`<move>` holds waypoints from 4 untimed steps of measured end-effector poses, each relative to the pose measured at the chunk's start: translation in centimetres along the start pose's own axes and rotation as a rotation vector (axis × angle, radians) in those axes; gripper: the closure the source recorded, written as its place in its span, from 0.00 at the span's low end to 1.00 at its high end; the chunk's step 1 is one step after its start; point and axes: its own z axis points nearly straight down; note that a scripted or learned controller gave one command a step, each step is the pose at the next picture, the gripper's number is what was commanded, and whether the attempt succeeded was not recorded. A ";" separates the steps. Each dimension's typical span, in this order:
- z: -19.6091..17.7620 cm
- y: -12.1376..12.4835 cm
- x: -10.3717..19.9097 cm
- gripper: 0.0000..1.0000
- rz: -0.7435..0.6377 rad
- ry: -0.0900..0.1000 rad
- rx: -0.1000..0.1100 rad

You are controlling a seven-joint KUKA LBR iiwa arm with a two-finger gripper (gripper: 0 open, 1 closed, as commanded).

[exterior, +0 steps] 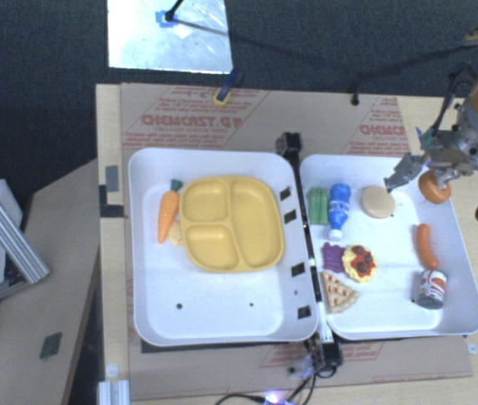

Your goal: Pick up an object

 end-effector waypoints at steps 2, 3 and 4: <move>3.4 0.6 0.0 0.00 -0.001 -0.002 -0.011; 7.5 0.9 0.0 0.00 -0.001 -0.001 -0.010; 12.9 0.0 0.5 0.00 0.000 -0.001 -0.009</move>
